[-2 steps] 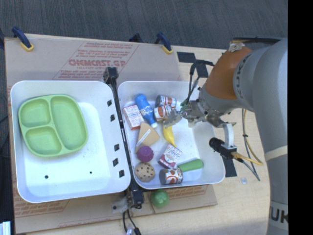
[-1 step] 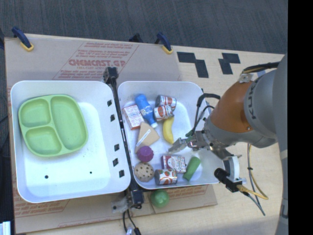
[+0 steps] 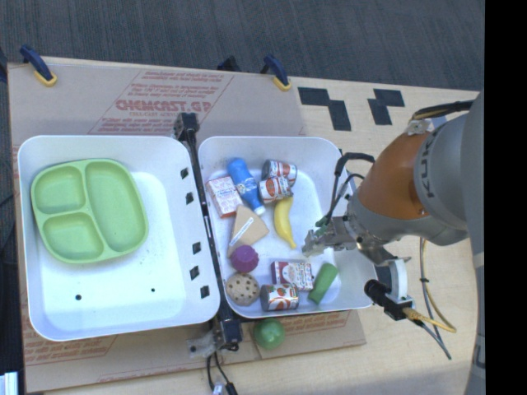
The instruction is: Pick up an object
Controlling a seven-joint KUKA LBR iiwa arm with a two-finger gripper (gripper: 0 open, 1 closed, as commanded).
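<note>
The right bin (image 3: 329,151) holds several toy foods: a blue bottle (image 3: 241,179), two small cans (image 3: 278,179), a red-and-white carton (image 3: 223,196), a cheese wedge (image 3: 249,225), a banana (image 3: 284,222), a purple ball (image 3: 244,258), a cookie (image 3: 241,287), a red box (image 3: 292,273), a can (image 3: 280,299) and a green cucumber-like piece (image 3: 324,282). My gripper (image 3: 319,240) hangs low at the bin's right side, just right of the banana and above the green piece. Nothing is visible between its fingers.
The left bin (image 3: 49,311) bears a green divided plate (image 3: 89,211). A green ball (image 3: 268,332) lies outside the bins on the cardboard below the right bin. Cables trail off the wrist (image 3: 395,290) at the lower right. Clamps (image 3: 37,64) hold the cardboard's back edge.
</note>
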